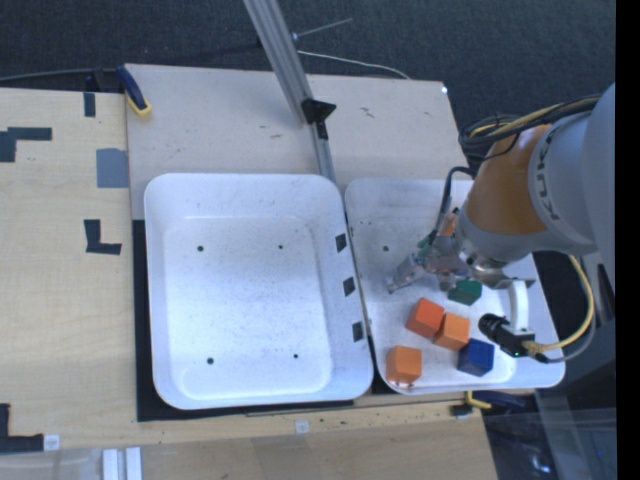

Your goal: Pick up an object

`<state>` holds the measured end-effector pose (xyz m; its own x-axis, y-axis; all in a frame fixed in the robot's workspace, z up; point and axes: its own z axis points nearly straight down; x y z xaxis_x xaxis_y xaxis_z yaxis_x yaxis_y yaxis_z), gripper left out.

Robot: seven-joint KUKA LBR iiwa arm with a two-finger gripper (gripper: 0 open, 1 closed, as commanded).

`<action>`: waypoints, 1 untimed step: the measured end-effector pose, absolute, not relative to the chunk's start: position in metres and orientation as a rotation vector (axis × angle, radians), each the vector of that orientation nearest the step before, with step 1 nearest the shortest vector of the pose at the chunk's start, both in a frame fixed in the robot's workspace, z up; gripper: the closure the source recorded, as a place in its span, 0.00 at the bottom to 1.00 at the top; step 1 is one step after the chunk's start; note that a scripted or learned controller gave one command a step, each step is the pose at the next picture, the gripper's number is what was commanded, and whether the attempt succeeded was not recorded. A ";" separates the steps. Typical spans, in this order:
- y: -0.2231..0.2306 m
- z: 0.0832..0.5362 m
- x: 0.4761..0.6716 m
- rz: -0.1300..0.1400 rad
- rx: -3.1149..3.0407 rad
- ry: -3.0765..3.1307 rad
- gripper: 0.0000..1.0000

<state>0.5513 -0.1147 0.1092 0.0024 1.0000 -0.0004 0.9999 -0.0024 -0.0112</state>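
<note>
Nearest the camera, an orange block sits at the near edge of the right bin, one of two shallow white bins set side by side on a pale bench. Just to its right and slightly farther back, a blue block lies by the bin's near right corner. Two more orange blocks sit touching each other in the middle of the cluster, one to the left and one to the right. A green block lies just beyond them, close under the wrist of the grey arm, whose orange band shows above it.

Reaching in from the right, the arm hangs over the right bin with its gripper low over the bin floor, left of the green block and just beyond the orange pair. No block shows between its fingers; whether they stand open or closed cannot be told from this angle. Cables loop from the arm along the bin's right rim.

Left of this, the larger bin shows a bare white floor with faint speckling. A slanted metal rail crosses the far side of the bench and ends near the junction of the two bins. Dark tape marks dot the bench at far left.
</note>
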 end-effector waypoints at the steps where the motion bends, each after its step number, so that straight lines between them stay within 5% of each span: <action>1: -0.106 0.090 0.565 0.003 -2.217 -2.222 0.00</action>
